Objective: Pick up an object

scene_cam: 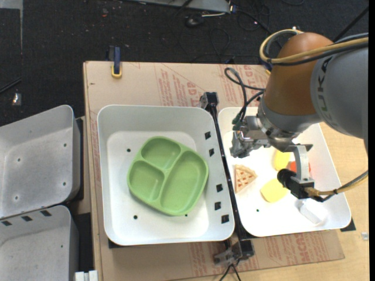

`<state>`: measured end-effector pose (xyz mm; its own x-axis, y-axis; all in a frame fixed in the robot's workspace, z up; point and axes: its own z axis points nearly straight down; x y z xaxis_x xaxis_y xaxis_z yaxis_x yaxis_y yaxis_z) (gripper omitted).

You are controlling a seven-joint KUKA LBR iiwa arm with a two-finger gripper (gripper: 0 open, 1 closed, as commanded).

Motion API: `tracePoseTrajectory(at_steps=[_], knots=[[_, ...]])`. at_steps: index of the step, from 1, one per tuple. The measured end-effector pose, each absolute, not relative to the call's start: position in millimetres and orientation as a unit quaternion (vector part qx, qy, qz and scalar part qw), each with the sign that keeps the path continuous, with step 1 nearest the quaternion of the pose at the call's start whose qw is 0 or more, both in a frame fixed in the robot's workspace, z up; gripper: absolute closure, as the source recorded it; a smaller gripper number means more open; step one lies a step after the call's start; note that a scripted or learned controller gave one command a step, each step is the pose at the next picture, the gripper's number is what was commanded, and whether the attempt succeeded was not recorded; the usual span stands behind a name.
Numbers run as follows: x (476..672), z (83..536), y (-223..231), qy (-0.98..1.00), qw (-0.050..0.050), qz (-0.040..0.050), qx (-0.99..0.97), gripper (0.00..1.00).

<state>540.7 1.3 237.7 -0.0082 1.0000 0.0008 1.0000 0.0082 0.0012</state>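
Overhead, gripper (243, 145), grip state unclear, hangs just above pizza slice toy (244, 178); off-centre descent could nudge it aside

Dark speckled floor (53, 28) – loose cables (258, 16) – beneath a brown bench board (170, 81).

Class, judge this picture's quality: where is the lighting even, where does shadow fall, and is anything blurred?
Camera view: even, soft light on the green plate and left bin; the arm shades the right bin beneath it; the dark floor loses detail; no evident blur.
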Motion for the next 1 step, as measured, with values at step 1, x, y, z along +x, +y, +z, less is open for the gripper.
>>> tracePoseTrajectory(at_steps=[1], knots=[[552.0, 238.8, 54.1, 0.710, 0.000, 0.0010, 0.704, 1.00]])
